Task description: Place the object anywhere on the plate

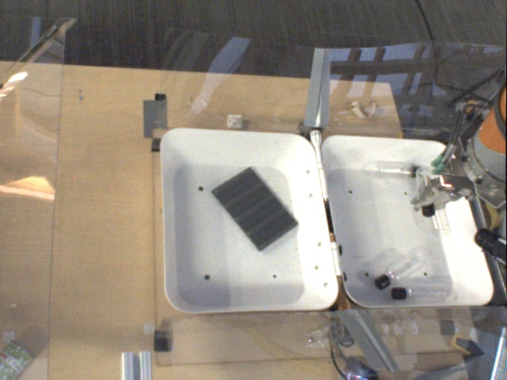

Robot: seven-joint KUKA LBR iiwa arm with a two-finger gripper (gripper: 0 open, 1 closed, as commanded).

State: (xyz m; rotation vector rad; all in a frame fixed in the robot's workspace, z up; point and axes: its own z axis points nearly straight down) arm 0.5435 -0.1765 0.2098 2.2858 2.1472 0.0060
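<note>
A robotics lab: wooden bench [87, 212], two white bins [178, 212], clear safety screens.

You've got 2 white bins [178, 212]; dk grey ribbed plate [254, 208] in left one; tan wood bench [87, 212]; clear items w/ black caps [392, 273] in right one.

Grey arm [483, 161], orange band [495, 129]

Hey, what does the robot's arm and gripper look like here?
At the view's right edge, the arm shows as a grey body with an orange band. Dark cables run along it. The gripper is small, metallic and silvery, with dark tips and a green bit near its top. Finer detail is too small to tell.
</note>
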